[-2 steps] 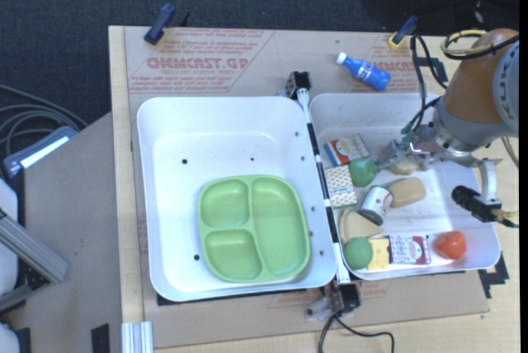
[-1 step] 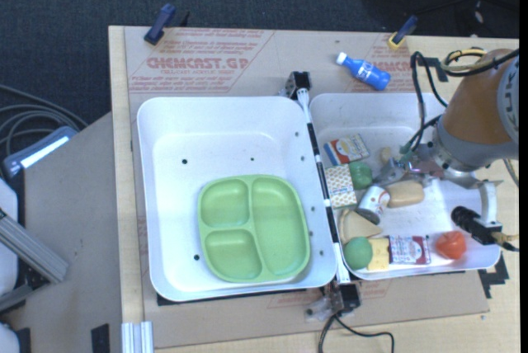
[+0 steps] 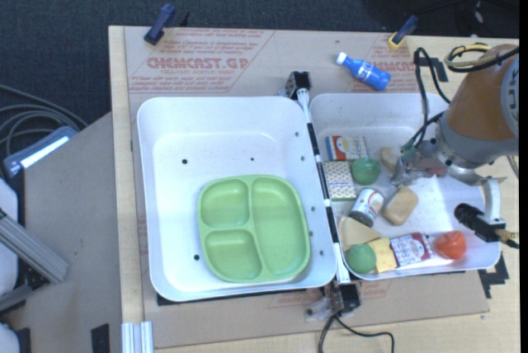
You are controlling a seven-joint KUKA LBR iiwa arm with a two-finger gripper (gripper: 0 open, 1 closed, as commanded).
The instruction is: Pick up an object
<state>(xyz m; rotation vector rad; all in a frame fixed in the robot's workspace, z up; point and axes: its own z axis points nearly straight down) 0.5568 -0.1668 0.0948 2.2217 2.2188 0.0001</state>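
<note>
My gripper (image 3: 410, 168) is low in the right bin (image 3: 388, 105), reaching in from the right under the grey and orange arm (image 3: 483, 116). It hangs just above a tan block (image 3: 399, 207) and right of a green ball (image 3: 365, 171). A small tan piece (image 3: 388, 157) lies close to its upper left. Also in this bin are a small can (image 3: 365, 205), a yellow wedge (image 3: 363, 234), a second green ball (image 3: 360, 259), a red and white packet (image 3: 410, 249), a red tomato-like piece (image 3: 450, 244) and two small boxes (image 3: 346, 148).
The left bin (image 3: 165, 178) holds a green divided plate (image 3: 252, 226). A blue bottle (image 3: 364, 71) lies on the bench behind the right bin. Clamps sit at the bench's back edge (image 3: 159, 24). Black cables (image 3: 429, 75) run beside the arm.
</note>
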